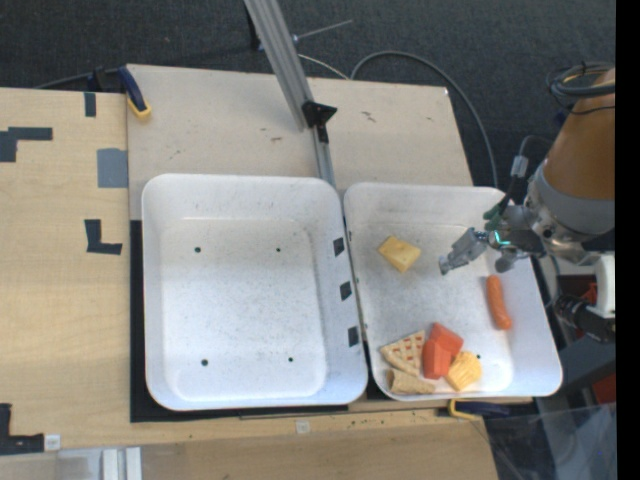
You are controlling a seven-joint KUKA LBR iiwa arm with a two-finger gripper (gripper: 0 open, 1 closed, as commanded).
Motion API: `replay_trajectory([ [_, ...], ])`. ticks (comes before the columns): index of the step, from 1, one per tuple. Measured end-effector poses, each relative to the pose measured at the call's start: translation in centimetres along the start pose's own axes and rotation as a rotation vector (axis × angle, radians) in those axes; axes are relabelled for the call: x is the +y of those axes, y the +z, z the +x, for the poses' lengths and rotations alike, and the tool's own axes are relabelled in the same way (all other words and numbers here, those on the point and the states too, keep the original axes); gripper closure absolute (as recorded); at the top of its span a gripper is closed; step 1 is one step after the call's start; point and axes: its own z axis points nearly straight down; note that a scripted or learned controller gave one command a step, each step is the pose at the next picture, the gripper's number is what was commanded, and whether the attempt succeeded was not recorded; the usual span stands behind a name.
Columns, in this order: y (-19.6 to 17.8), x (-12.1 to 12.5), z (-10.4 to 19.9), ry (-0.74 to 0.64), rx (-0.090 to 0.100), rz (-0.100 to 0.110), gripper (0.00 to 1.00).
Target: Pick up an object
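Food pile [432, 360] near edge, jaws [478, 251] apart, empty

This is a robot lab — a plain wooden desk [250, 118] marked with tape patches [112, 166] carries two white bins [240, 288] on a black mat. A metal pole [285, 53] slants overhead, cables [420, 68] trail across dark carpet [450, 18] — and toy food [430, 356] serves as test pieces.

Pale wooden bench [230, 133], two white bins side by side: left bin [240, 193], right bin [420, 200]
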Motion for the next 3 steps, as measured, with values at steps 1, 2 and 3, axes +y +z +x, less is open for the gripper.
replay_trajectory([
  [1,-0.2,0.1,0.0,-0.001,-0.001,-0.005,0.0],
  [2,5.7,-0.6,0.6,0.0,0.0,0.001,0.0],
  [3,10.2,-1.2,1.0,0.0,0.0,0.001,0.0],
])
